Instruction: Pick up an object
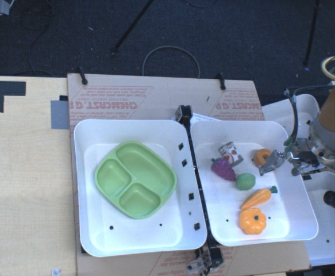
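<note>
The right bin (305,223) holds several small items: a red and white can (229,152), a purple grape bunch (223,169), a green ball (245,181), an orange carrot (255,198), an orange pumpkin-like piece (252,221) and a small orange fruit (262,155). My gripper (274,161) reaches in from the right and hangs over the bin's right side, right beside the small orange fruit and partly in front of it. I see nothing held in it.
The left bin (87,211) holds a light green divided plate (135,179). A black divider (191,177) runs between the bins. Cardboard (156,99) lies under both. The arm's wrist and cables (311,148) crowd the right bin's right rim.
</note>
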Robot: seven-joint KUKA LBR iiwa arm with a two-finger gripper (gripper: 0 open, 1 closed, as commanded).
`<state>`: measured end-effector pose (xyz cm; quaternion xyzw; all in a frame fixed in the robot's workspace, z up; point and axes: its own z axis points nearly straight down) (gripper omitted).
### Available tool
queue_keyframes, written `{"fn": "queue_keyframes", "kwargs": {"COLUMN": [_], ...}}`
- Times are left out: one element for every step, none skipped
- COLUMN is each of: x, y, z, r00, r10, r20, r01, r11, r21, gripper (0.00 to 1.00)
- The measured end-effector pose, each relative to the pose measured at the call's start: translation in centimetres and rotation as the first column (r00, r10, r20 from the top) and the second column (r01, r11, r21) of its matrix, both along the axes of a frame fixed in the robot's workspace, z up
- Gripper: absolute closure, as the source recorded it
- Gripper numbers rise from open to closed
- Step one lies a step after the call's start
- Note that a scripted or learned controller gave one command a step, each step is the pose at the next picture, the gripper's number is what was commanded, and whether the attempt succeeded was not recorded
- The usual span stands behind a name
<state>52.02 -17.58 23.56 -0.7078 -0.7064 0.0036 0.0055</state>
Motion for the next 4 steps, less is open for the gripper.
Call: {"fn": "queue_keyframes", "kwargs": {"x": [0.2, 0.2, 0.2, 0.2], "y": [0.0, 0.0, 0.6, 0.7], "z": [0.5, -3.8, -10.1, -14.9], "r00": [1.000, 1.000, 1.000, 1.000], "r10": [0.002, 0.002, 0.002, 0.000], "r20": [0.011, 0.006, 0.004, 0.012], "r01": [-0.002, -0.002, -0.002, 0.000], "r11": [1.000, 1.000, 1.000, 1.000], "r21": [-0.003, 0.000, 0.001, -0.002], "gripper": [0.00, 0.00, 0.00, 0.00]}}
